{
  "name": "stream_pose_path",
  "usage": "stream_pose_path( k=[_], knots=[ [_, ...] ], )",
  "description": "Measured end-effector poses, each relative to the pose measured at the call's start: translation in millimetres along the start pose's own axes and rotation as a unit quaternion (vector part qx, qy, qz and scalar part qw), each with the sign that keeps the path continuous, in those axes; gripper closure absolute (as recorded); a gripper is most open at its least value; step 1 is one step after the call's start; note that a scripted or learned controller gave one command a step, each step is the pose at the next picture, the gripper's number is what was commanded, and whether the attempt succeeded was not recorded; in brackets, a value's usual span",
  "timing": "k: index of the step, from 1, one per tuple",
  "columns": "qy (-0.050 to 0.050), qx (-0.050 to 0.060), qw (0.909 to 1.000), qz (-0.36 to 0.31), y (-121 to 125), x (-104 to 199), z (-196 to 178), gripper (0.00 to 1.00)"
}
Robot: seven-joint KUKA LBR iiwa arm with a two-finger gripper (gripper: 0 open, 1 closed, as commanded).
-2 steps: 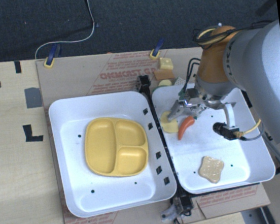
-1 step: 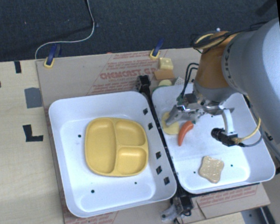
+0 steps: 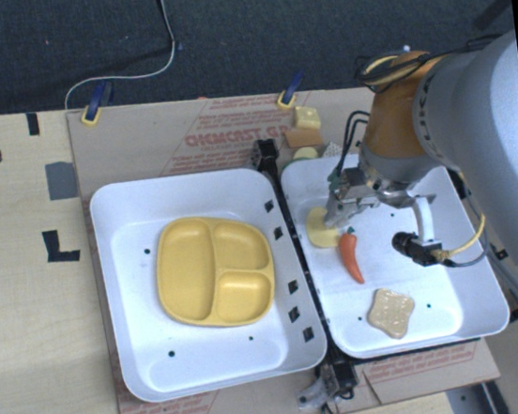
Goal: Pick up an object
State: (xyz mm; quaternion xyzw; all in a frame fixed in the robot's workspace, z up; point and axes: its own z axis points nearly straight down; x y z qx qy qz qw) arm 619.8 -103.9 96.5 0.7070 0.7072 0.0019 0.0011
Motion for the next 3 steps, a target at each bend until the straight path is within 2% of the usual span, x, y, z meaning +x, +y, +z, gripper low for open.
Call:
stream_pose_path(
  k=[1,2,3],
  knots=[
    [0.0,0.0,1.0,0.0,-0.3,0.0,0.7,0.0],
    [-0.001,0.002,1.0,0.001,-75.3,-6.9,10.6,0.0],
    [-0.001,0.001,1.0,0.0,-72.9,-6.6,0.1,1.0]
  ],
)
